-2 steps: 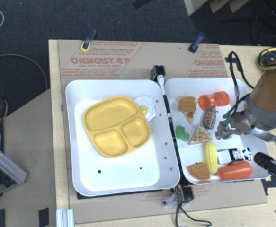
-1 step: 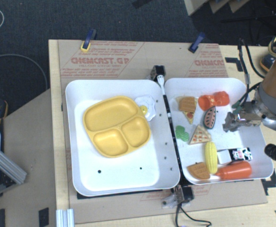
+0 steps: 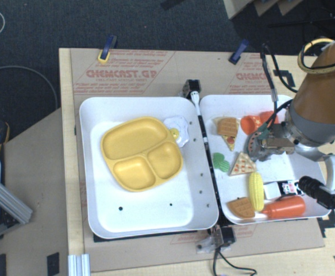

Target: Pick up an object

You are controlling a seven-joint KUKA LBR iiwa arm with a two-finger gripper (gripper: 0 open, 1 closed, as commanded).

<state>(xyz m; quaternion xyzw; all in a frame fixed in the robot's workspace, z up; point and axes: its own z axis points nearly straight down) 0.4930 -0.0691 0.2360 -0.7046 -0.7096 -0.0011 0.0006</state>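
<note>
A bench (image 3: 156,68) topped with printed brown cardboard carries two shallow white bins side by side, the left bin (image 3: 92,154) and the right bin (image 3: 213,105) touching along their inner rims, with two blue clamps (image 3: 106,48) at the far edge

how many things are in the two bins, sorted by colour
yellow: 2, divided plate, corn
green: 1, small piece
red or orange: 2, carrot, piece
tan: 3, wedge, slice, piece
white: 1, egg
total: 9
</note>
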